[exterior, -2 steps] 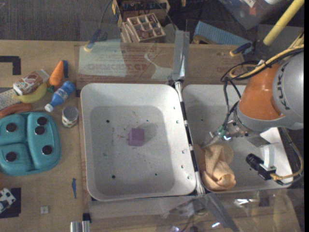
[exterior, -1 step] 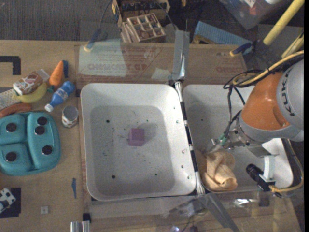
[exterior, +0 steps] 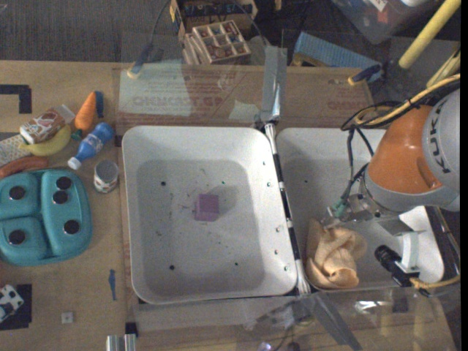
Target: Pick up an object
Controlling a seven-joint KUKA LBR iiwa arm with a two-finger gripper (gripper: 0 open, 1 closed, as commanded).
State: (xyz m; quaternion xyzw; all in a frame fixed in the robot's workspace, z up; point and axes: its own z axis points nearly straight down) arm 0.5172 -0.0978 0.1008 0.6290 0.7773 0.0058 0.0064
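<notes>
We see 2 white bins side by side. The left bin (exterior: pixel 146 159) has 1 small purple block (exterior: pixel 206 207) lying flat near its middle, well apart from the arm. The right bin (exterior: pixel 314 148) has a crumpled tan cloth (exterior: pixel 335 253) bunched against its near-left corner. The gripper (exterior: pixel 349 209) hangs just above the cloth's upper edge, so we judge the cloth is the target. Whether the gripper is open or closed, we cannot tell; nothing is visibly held.

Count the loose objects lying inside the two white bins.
2. A purple block lies mid-floor in the left bin; a tan cloth sits at the right bin's near-left corner. The arm may hide others.
</notes>
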